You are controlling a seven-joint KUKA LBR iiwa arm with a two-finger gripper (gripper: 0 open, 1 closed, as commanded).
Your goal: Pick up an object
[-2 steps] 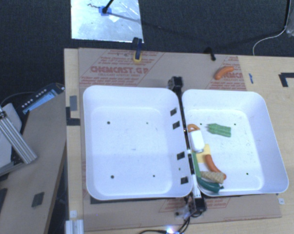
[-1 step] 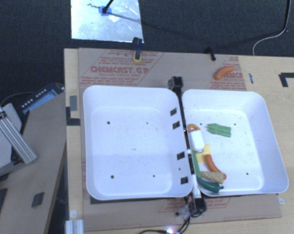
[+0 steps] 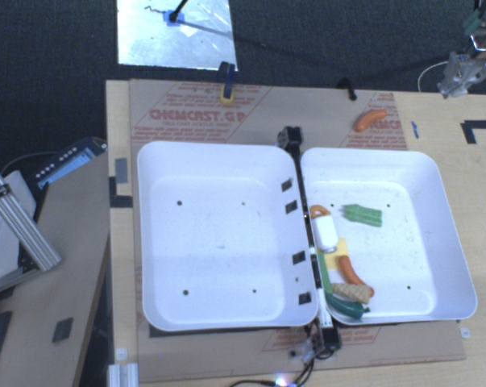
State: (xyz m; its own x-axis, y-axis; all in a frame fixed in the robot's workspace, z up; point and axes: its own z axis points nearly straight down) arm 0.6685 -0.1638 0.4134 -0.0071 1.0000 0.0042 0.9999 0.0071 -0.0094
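Wiring bundle (image 3: 315, 350) is sitting at the near edge of the desk (image 3: 93, 297), just under the seam where the two bins are meeting. Left bin (image 3: 146, 216) is lying bare white, its floor showing a few dark dots. Right bin (image 3: 456, 240) is carrying every loose item, crowded against its inner wall beside the seam: green bean-like piece (image 3: 362, 214) lying apart from the rest toward the bin's middle, white block (image 3: 326, 232) resting on a yellow piece (image 3: 333, 258), orange sausage shape (image 3: 351, 271) touching the yellow piece, tan corn-like piece (image 3: 349, 292) and dark green piece (image 3: 343, 306) lying at the near corner. Black clips (image 3: 291, 208) are running along the seam. Printed cardboard sheet (image 3: 202, 107) is lying under both bins; a blue and yellow clamp (image 3: 226, 83) is gripping its far edge. Second orange sausage (image 3: 371, 119) is lying outside the bins, on the cardboard behind the right bin. Dark carpet (image 3: 49, 55) is surrounding the desk, with a shiny sheet (image 3: 176, 22) lying on it. Aluminium rail (image 3: 17, 224) is leaning at the left. End effector state: cannot tell; nothing can be said to be held.
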